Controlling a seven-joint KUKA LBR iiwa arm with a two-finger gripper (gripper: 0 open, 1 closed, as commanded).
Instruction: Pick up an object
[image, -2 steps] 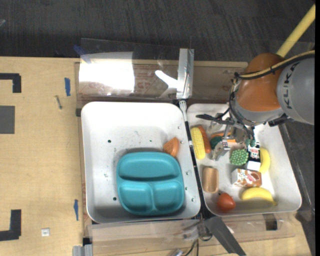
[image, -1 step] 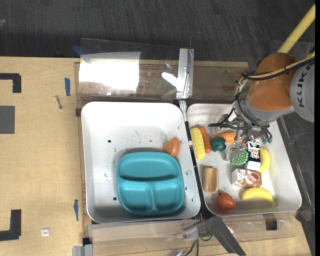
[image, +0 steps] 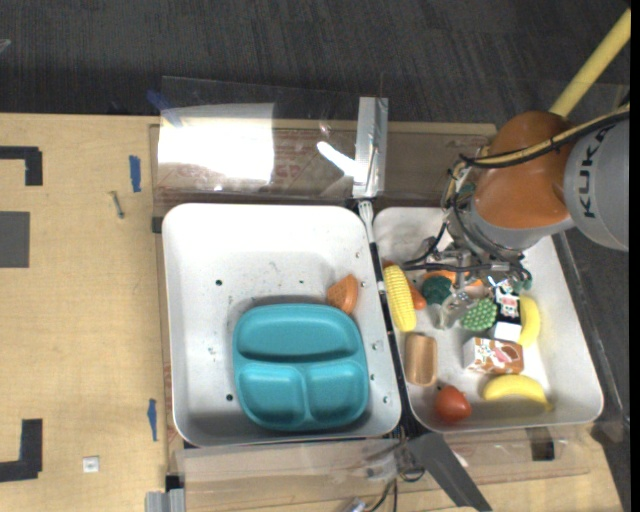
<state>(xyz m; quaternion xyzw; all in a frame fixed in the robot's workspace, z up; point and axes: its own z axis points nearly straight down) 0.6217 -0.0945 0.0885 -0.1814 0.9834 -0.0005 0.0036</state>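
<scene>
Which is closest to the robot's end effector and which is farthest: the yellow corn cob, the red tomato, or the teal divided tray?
Seen from the overhead camera, measured from the end effector in the right bin:
1. Yellow plastic corn cob, just to its left along the right bin's left wall.
2. Red plastic tomato, at the right bin's near edge.
3. Teal divided plastic tray, across in the left bin.

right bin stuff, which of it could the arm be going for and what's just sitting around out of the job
In the job:
- hand, low in the right bin
- green item and dark teal item beside it
- corn cob, banana, tomato as other candidates

Lying about:
- teal divided tray in the left bin
- orange piece by it
</scene>
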